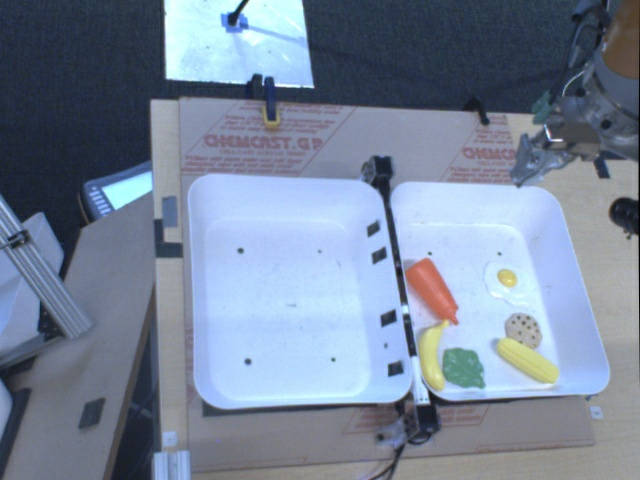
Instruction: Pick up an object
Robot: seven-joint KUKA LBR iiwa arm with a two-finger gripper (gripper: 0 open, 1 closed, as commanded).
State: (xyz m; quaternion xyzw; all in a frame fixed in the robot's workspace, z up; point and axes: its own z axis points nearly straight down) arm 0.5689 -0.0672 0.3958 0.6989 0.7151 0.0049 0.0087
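The right bin (560,230) holds several toy foods: an orange carrot (432,287), a fried egg (505,279), a brown cookie (522,329), a yellow corn cob (527,361), a yellow banana (432,356) and a green leafy piece (463,368). My gripper (530,161) hangs at the upper right, above the far right corner of that bin and well clear of all the food. Nothing shows between its fingers.
The left bin (200,268) lies beside the right one, with a black clip strip (385,258) along the shared wall. Both bins rest on a cardboard sheet (330,133). A silver plate (237,26) lies beyond the bench at top left.
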